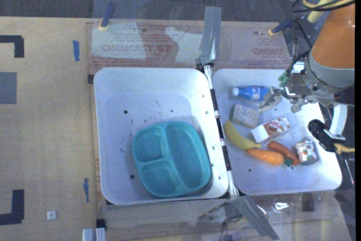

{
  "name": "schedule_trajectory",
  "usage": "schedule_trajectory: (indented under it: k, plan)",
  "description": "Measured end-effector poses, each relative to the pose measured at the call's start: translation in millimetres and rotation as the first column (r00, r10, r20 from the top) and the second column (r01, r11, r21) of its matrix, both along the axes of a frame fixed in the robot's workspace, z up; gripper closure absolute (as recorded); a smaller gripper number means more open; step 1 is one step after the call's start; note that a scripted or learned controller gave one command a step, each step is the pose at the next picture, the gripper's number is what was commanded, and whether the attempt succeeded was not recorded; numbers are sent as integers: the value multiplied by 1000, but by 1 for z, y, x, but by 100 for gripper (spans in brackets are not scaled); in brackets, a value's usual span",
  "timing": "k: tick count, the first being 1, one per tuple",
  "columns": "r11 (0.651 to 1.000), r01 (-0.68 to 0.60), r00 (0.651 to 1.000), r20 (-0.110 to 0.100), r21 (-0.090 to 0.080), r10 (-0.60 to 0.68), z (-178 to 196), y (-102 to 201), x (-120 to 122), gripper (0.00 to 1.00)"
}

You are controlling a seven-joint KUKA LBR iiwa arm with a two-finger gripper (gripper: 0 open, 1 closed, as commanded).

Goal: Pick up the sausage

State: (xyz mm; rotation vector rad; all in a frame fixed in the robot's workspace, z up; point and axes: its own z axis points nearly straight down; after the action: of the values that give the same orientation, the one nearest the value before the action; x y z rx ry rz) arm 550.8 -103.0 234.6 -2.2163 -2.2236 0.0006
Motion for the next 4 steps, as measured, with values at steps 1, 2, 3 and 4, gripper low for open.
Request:
schedule_trajectory:
  k: [1, 2, 3, 4]
  plan:
    - [1000, 1, 1000, 3, 0, -1, 10, 0, 1, 100]
    - [997, 75, 997, 4, -2, -75, 57, 28, 30, 100]
    - [989, 149, 989, 0, -1, -149, 60, -14, -6, 100]
    - [975, 222, 975, 4, -2, -222, 67, -19, -4, 100]
